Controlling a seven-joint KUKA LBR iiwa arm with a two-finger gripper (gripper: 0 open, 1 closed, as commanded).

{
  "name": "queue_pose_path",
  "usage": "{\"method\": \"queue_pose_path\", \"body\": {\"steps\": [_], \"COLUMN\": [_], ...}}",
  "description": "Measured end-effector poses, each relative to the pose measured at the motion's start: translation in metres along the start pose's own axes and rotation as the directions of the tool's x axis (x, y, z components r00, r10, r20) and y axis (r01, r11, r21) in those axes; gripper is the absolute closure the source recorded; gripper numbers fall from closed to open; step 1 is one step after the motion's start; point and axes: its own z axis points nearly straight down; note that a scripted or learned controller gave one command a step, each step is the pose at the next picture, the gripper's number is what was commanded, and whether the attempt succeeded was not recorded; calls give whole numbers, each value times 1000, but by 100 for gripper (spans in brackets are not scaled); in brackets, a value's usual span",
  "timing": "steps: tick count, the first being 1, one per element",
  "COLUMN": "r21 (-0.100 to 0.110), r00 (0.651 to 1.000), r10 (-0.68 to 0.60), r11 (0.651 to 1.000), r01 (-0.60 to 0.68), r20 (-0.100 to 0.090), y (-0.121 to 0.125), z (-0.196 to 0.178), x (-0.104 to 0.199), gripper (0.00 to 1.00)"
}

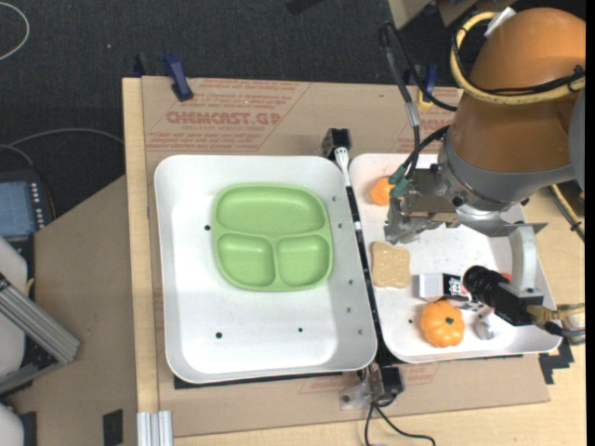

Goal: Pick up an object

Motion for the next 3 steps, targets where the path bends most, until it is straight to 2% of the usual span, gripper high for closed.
{"method": "queue_pose_path", "body": {"steps": [1, 3], "r21": [-7, -6], "r00": [1000, 1000], "r10": [-6, -1], "r11": [1000, 1000], "r01": [6, 1], "r20": [-3, 1], "y": [0, 1], "z": [-52, -70], "x": [59, 56], "gripper": [100, 100]}}
